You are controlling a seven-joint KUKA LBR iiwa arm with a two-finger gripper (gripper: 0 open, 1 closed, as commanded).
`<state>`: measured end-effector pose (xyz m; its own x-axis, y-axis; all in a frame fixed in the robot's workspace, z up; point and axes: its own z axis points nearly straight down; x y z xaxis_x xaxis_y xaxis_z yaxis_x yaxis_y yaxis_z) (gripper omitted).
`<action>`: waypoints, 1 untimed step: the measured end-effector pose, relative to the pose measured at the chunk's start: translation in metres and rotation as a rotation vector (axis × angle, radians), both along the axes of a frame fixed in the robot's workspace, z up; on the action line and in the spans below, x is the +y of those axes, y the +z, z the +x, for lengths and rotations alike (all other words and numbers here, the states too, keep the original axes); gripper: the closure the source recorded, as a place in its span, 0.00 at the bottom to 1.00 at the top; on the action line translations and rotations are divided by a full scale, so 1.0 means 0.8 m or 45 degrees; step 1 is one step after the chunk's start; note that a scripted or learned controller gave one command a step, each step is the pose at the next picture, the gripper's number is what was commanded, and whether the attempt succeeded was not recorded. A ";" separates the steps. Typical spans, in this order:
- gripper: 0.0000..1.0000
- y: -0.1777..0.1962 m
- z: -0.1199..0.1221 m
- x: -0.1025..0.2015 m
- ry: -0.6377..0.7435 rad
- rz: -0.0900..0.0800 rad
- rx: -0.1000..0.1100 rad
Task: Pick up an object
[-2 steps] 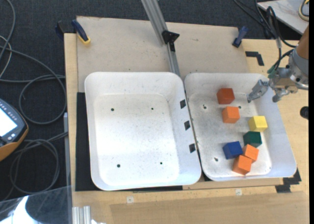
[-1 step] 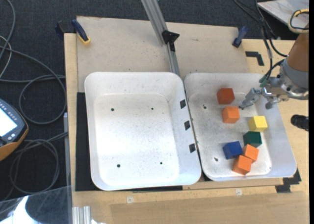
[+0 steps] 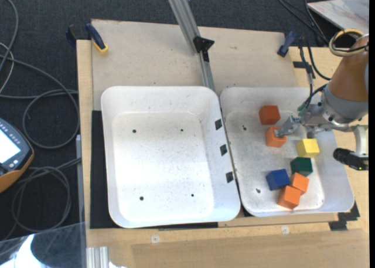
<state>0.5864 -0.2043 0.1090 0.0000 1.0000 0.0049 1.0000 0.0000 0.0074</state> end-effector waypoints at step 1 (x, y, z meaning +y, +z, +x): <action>1.00 0.018 0.002 -0.002 0.003 -0.006 -0.007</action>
